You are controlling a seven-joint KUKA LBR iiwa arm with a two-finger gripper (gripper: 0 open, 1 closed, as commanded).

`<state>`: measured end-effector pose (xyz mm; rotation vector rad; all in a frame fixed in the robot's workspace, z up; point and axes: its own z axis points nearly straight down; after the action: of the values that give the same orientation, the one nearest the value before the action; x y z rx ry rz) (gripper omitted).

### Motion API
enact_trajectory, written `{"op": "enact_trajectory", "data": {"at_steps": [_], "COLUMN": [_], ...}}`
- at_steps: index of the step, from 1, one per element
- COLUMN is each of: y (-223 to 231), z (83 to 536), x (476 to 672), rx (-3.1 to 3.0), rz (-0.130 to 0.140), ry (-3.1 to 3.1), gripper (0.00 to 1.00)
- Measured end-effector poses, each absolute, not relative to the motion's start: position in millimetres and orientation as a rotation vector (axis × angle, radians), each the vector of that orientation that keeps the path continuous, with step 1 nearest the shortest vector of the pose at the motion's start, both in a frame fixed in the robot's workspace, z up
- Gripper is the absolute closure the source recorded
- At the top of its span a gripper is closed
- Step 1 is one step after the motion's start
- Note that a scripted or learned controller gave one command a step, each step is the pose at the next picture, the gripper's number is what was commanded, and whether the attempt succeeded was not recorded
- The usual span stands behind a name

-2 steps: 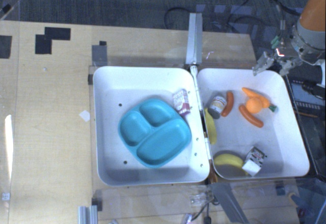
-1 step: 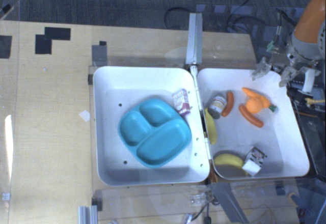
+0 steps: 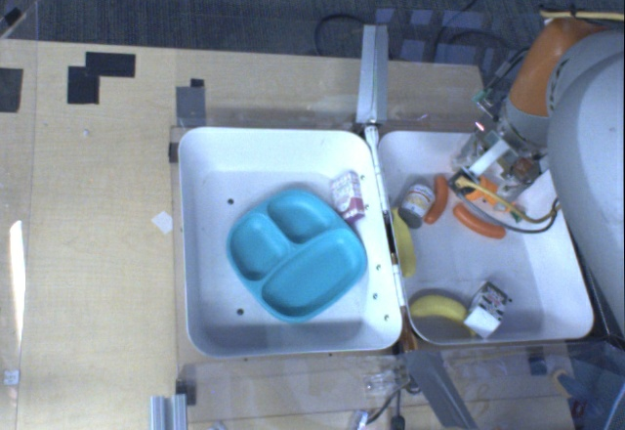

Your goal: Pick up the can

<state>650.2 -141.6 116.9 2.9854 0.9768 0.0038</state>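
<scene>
Your can (image 3: 418, 202) lies on its side in the right bin (image 3: 547, 321), hard up near the divider wall, its pale end facing the camera. Just right of the can sits a sausage (image 3: 439, 198), touching or nearly so, and a second sausage (image 3: 479, 223) lies a little farther right. Below the can a banana (image 3: 403, 249) runs along the wall, with another banana (image 3: 441, 308) and a small white-and-black block (image 3: 486, 312) further down. Left of the can, across the divider, a crumpled snack packet (image 3: 348, 195) rests beside a blue divided plate (image 3: 298, 252). Your gripper (image 3: 485, 179) hangs right of the can, above the sausages; whether the jaws are wide or narrow, you can't tell from here. Expect a light, stiff, smooth can that may roll, so pinch across its curved sides at mid-length.
</scene>
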Motion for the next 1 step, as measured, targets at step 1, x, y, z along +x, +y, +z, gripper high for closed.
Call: {"op": "enact_trajectory", "data": {"at_steps": [1], "y": [-104.7], "z": [100.9], "x": [515.4], "rx": [3.074], "rz": [0.002], "ry": [0.655], "gripper": [0.00]}}
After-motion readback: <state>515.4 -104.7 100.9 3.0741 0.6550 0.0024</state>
